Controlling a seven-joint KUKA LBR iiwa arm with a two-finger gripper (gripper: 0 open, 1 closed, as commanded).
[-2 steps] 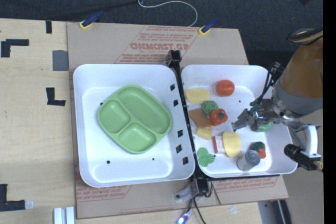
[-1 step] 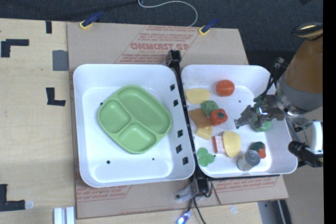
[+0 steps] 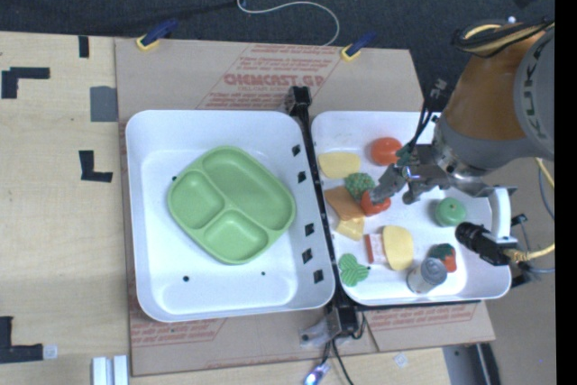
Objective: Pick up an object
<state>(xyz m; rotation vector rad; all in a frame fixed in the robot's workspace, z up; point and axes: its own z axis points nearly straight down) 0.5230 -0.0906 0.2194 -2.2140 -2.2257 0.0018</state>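
Over the right white bin (image 3: 347,123) the tool (image 3: 394,183) hangs low among the toy foods; whether it is spread or closed, and whether it grips anything, I cannot tell. Touching its tip are a red piece (image 3: 376,203) and a green broccoli (image 3: 358,185). An orange wedge (image 3: 343,203) lies just left of those. Beyond the tool sit a yellow piece (image 3: 339,164) and a red tomato (image 3: 386,149). Well left, in the other bin (image 3: 149,140), rests a green divided plate (image 3: 232,204).
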